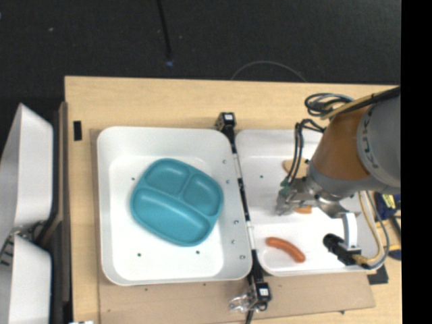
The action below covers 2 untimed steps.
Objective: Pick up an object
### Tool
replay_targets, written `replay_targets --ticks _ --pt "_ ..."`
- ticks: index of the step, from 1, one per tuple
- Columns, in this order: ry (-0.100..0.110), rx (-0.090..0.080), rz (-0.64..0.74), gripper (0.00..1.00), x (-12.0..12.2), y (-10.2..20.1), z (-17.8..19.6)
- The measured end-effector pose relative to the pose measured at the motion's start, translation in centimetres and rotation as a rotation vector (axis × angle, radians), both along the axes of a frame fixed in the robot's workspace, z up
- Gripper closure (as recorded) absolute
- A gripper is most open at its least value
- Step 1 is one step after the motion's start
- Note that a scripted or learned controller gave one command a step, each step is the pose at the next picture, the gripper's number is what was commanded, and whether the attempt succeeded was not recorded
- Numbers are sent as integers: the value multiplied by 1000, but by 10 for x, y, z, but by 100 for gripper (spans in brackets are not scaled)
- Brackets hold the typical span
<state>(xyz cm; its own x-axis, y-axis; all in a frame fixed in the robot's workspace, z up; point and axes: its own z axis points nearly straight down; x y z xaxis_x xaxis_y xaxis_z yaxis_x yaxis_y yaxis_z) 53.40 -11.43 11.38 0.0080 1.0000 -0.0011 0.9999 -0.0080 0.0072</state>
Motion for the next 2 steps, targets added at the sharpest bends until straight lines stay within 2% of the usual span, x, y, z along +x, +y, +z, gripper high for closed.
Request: replay_targets --ticks 2 --pt "-2 -1 11 100 -4 -6 126"
